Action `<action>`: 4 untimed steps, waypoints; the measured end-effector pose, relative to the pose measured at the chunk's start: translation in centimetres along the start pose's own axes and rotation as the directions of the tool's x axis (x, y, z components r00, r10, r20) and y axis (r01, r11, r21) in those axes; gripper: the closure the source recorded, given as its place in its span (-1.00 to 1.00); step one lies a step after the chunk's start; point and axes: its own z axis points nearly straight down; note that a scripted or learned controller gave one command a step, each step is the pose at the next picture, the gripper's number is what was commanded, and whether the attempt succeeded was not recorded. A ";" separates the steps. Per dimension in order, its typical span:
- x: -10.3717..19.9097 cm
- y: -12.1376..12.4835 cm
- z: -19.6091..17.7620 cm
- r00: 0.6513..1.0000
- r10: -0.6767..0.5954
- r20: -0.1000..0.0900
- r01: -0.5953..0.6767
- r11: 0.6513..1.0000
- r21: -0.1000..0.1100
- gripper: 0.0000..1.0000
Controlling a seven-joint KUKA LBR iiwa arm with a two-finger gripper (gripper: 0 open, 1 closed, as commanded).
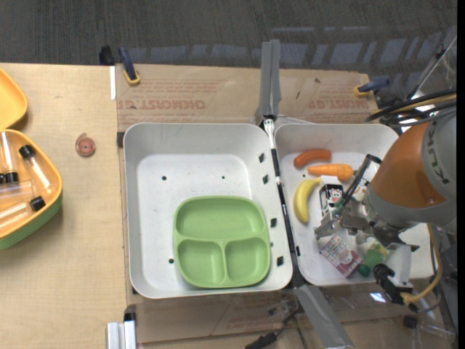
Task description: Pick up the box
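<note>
1. The box (339, 254) lies flat in the right bin (309, 267), long axis running ten to four o'clock.
2. The jaws (347, 217) hover touching its ten o'clock end; their opening cannot be told, nothing visibly gripped.

Cardboard sheet (218, 100) behind the bins: red print, seen inverted, reads "CHEMCAST".
Second red print, right part of the sheet: partly hidden, "GP" legible.

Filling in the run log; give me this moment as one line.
arm: over right bin | tool: low among items | box: lying in bin | banana, carrot: nearby | left bin: green plate
</note>
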 end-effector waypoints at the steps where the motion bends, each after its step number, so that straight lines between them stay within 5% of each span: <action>1: 0.6 0.0 0.8 0.999 0.033 0.000 -0.033 0.999 -0.003 -1.00; 2: 0.5 0.0 -0.1 0.999 0.033 0.001 -0.033 0.999 -0.003 1.00; 3: 0.5 -0.1 0.0 0.999 0.034 0.001 -0.034 0.999 -0.001 -1.00; 4: 0.6 0.0 0.8 0.999 0.053 0.000 -0.053 0.999 -0.002 -1.00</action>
